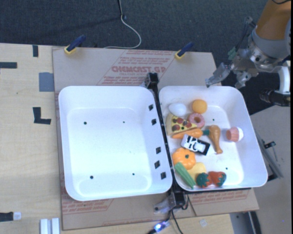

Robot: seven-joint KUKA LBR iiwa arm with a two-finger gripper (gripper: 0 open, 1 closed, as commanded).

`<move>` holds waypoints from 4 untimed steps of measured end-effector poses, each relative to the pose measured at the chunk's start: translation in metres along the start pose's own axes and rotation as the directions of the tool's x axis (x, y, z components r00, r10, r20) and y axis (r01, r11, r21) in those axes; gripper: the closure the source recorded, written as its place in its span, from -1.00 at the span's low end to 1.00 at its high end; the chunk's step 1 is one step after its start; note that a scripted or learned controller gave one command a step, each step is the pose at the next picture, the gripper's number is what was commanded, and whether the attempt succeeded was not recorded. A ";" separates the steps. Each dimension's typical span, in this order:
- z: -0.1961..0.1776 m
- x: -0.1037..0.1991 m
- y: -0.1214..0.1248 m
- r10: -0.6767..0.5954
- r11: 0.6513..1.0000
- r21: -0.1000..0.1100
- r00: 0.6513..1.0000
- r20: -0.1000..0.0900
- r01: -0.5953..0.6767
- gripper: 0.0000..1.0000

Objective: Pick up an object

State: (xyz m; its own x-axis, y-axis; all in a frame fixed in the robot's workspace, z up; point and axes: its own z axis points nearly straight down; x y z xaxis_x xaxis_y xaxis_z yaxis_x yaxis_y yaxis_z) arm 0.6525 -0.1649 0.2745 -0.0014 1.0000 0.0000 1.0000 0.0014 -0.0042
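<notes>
Camera view: the gripper (225, 78) hangs above the far rim of the right bin (249, 130), toward its far right corner. The jaws stand spread apart, with one fingertip (211, 82) showing clearly to the left and the other near (240, 82); nothing lies between them.

All candidate objects rest in the right bin, below and nearer the camera than the jaws. Closest to the jaws is an orange ball (199, 106), beside a white egg-shaped item (177, 109). Next come a pink donut (196, 120), a pizza slice (181, 125) and a drumstick (215, 137). A pink-and-white piece (234, 134) lies apart at the right. Farther from the jaws are a black-and-white card (195, 145), a small pumpkin (184, 158), and a green vegetable (184, 175).

The left bin (68, 130) sits well to the left of the jaws.
</notes>
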 end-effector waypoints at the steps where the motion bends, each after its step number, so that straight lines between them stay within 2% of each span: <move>1: 0.169 0.073 -0.017 -0.004 1.000 0.016 1.000 -0.006 0.004 -1.00; 2: 0.090 0.117 -0.143 -0.001 1.000 0.004 1.000 -0.003 0.001 -1.00; 3: 0.093 0.167 -0.170 -0.003 1.000 0.005 1.000 -0.002 0.003 -1.00; 4: -0.013 0.209 -0.160 -0.006 1.000 -0.010 1.000 -0.001 0.006 -1.00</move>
State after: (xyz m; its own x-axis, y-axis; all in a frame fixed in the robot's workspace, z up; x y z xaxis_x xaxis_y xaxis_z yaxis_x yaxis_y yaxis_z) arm 0.4922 0.0440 0.2882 -0.0072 1.0000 0.0014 1.0000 0.0072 0.0054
